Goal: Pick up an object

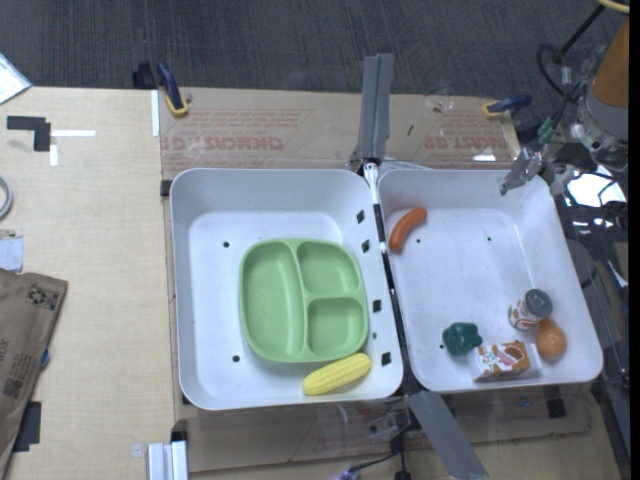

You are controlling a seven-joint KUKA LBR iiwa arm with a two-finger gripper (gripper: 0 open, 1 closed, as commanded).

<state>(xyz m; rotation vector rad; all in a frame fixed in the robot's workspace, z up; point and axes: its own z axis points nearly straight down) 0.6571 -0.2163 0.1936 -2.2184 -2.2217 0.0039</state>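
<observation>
step: approach a pick | end effector (522,171): above right bin's (470,193) far rim, grip state cannot be told | advice: descend vertically on isolated sausage (407,227), avoiding bin wall

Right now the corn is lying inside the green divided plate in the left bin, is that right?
Not quite. The corn is in the left bin, but it lies on the bin floor beside the green plate's front edge, not inside it, as the camera view shows.

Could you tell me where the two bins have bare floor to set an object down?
Right bin: its middle is bare, between the hot dog and the crowded near-right corner. Left bin: bare strips flank the green tray; the corn fills its near edge.
</observation>
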